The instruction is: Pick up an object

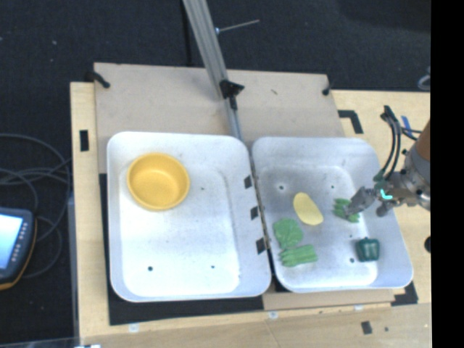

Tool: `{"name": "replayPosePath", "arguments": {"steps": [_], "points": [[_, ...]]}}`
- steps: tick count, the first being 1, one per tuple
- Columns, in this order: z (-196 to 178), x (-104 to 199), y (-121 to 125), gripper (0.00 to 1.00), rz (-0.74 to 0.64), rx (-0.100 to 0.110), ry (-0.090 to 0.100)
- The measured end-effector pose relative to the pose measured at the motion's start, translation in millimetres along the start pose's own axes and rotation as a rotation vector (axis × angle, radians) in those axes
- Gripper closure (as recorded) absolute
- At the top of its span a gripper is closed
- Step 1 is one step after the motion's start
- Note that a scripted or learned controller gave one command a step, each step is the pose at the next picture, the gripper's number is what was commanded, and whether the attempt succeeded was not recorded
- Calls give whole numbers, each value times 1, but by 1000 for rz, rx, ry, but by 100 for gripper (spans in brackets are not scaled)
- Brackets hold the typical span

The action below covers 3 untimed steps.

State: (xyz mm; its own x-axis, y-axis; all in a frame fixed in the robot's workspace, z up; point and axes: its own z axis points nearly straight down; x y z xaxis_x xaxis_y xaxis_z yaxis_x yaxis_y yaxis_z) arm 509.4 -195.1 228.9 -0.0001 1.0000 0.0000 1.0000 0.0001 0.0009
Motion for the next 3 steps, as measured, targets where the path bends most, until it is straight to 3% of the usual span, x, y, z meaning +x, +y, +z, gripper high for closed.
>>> {"name": "replayPosePath", "arguments": {"steps": [1,3], "points": [[0,0,0,0,0,0,0],[120,2,5,0,1,5,1]]}}
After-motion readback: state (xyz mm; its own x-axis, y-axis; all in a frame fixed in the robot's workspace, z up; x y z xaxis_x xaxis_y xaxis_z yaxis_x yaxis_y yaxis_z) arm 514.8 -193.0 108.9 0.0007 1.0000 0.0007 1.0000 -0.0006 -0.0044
